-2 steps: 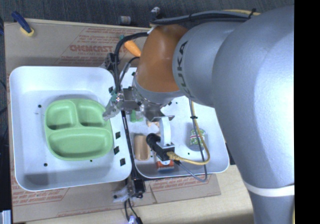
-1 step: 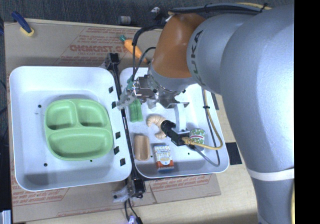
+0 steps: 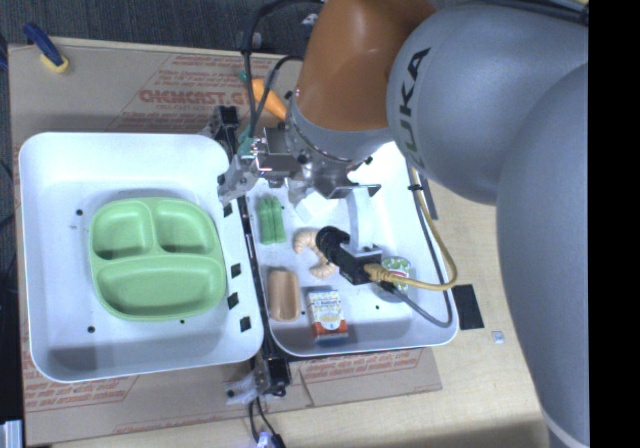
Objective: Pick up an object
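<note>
Brown cardboard covers the bench (image 3: 130,86), with two shallow white bins side by side on it. Left bin (image 3: 40,266): one green divided plate (image 3: 155,256), flat, roughly central. Right bin (image 3: 425,321): grey arm with orange band reaches in from 3 o'clock, and the gripper (image 3: 303,184) sits low over the bin's 11 o'clock corner. Wrist hides its tips, so whether the jaws are spread or pressed together cannot be told.

Loose objects all lie on the floor of the right bin:
- green block (image 3: 270,219) at 10 o'clock, just below the gripper
- pale curved piece (image 3: 308,244), possibly a toy nut, toward 9 o'clock
- brown roll (image 3: 283,294) at 8 o'clock, along the left wall
- small orange-and-white carton (image 3: 326,314) at 7 o'clock, just beside the roll
</note>
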Available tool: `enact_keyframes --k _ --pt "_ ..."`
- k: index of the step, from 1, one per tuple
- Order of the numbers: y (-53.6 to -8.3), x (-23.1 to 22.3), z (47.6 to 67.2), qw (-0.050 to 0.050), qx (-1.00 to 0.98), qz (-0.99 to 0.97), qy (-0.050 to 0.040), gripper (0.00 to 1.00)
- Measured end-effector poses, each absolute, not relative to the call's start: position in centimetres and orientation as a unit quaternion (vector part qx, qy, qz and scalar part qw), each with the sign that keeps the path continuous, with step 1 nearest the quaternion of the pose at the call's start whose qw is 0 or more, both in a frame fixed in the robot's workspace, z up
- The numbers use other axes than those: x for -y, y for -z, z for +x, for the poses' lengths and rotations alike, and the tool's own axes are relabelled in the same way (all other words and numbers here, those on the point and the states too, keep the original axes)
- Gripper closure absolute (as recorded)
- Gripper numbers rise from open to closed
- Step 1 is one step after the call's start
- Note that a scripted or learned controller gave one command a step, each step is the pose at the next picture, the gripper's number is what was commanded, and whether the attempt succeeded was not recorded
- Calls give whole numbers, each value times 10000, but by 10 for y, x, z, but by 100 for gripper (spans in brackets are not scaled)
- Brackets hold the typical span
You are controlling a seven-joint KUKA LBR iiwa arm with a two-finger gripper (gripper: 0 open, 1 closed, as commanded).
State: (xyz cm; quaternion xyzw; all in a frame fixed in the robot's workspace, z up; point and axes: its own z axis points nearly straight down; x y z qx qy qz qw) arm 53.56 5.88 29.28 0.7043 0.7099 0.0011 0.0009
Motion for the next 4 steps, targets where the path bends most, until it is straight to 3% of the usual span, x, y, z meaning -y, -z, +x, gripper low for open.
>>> enact_keyframes --k 1,2,3,4 --pt "-285 -22 589 -2 -7088 7054 10 0" --pt "-308 46 657 4 -7085 7057 2 0" --pt "-190 58 656 -22 -7088 7054 22 0" --pt "-512 49 657 35 -7092 7050 -31 0"
